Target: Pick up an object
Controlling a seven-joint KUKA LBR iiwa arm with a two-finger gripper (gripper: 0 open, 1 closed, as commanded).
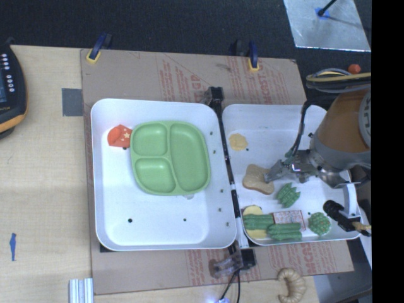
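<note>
My gripper (288, 171) hangs low in the right bin (271, 115), at the end of the grey and orange arm coming in from the right. It sits just right of a tan toast-shaped piece (256, 178) and just above a green leafy piece (288, 195). Nothing can be seen held in it. Along the bin's front lie green pod-shaped pieces (273, 227), a small printed card (289, 217) and a green broccoli piece (319, 223). A small yellow round piece (238, 142) lies toward the back left.
The left bin (113, 201) holds a green divided plate (170, 158) and a red piece with a star (118, 136) beside it. A tan curled object (291, 284) lies on the bench in front of the bins. A handheld controller (9, 87) rests at the far left.
</note>
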